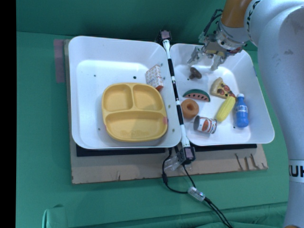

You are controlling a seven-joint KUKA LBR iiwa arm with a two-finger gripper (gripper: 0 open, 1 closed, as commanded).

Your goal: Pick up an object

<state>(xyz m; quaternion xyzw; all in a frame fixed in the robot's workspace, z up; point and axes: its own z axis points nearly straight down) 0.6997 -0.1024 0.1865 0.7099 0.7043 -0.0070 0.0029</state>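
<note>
Over on the left, the left bin (85,51) holds a yellow divided plate (134,111) and a small carton (155,76) tipped against the plate's far right corner; I judge neither to be my target.

Across the divider, the right bin (259,122) carries the rest: a donut (190,109), a watermelon slice (196,95), a can (205,124) lying on its side, a pizza slice (220,88), a corn cob (225,109) and a blue bottle (241,111).

Nearest to me is a small brown piece (194,72), probably a mushroom, sitting near the far wall of that bin. It looks squat, with no clear long axis; which way it points I cannot tell.

My gripper (207,58) hangs just above and beside it, fingers spread apart with nothing between them. So nothing is picked yet: descent, closing and lifting all remain.
</note>
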